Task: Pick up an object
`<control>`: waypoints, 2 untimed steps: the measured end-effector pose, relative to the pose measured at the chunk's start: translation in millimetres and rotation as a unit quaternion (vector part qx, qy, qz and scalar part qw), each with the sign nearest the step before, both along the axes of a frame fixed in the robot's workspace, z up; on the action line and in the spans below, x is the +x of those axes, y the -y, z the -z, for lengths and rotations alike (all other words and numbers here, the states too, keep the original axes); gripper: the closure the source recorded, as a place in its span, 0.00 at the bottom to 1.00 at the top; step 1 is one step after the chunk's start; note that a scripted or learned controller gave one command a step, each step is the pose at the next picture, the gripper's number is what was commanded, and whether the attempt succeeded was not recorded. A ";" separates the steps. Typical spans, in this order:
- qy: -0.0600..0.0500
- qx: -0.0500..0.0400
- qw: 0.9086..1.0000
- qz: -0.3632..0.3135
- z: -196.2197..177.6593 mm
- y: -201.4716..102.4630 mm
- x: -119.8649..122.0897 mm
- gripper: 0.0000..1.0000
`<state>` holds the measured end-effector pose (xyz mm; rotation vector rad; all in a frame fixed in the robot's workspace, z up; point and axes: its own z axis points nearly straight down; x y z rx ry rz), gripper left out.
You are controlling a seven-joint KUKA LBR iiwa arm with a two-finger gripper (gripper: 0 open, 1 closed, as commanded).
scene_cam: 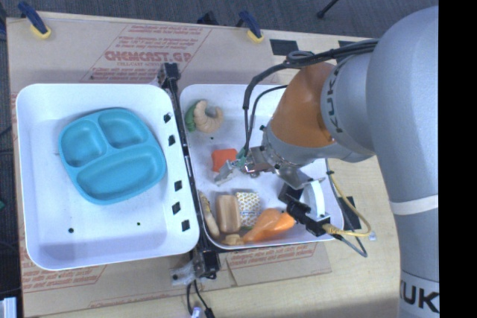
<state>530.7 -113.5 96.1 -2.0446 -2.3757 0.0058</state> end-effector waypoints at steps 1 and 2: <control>0.002 0.000 1.000 0.008 4.9 -16.6 -54.7 0.00; 0.003 -0.001 1.000 0.005 -5.5 -16.3 -53.4 1.00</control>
